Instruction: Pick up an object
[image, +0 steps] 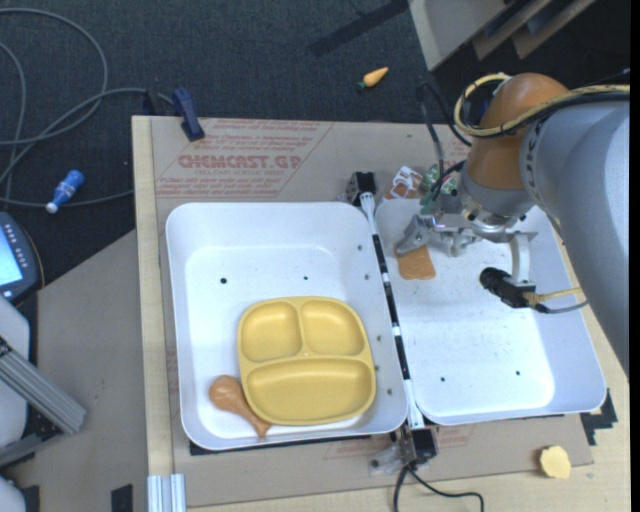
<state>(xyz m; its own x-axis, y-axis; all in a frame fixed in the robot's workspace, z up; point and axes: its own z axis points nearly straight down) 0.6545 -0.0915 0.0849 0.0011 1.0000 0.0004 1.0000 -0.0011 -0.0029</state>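
Note:
A flat tan-orange piece (417, 264) lies at the far left corner of the right bin (480, 375), close to the divider. My gripper (428, 240) hangs right over its far edge, low in the bin; whether it touches the piece I cannot tell. In the left bin (200, 250) sits a yellow divided plate (304, 358). An orange-tan drumstick-shaped toy (236, 400) lies against the plate's front left corner.
A small white and orange item (404, 182) sits on the bench just behind the right bin. A yellow chunk (553, 461) lies on the bench at the front right. A blue clamp (187, 112) grips the board's back left edge.

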